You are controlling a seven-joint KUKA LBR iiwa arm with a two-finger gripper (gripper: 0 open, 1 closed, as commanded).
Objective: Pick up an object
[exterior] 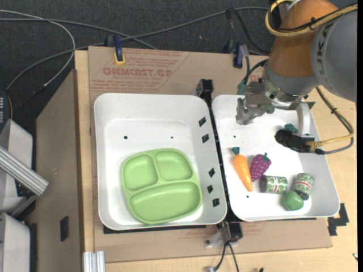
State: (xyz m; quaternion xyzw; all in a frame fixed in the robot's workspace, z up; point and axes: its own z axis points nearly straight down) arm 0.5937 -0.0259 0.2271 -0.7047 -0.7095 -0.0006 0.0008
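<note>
The gripper (248, 113) hangs over the far left part of the right bin (323, 208); nothing is seen between its fingers, and their spread cannot be told. Nearer lie a toy carrot (244, 171), purple grapes (260, 165) and two cans (274, 184). The left bin (108, 123) holds a green divided plate (161, 185).

Two white bins (108, 152) sit side by side. The left one holds one green divided plate (161, 185). The right one holds one carrot (243, 170), one grape bunch (260, 165), two cans (274, 184) and one green pepper (293, 200).
</note>
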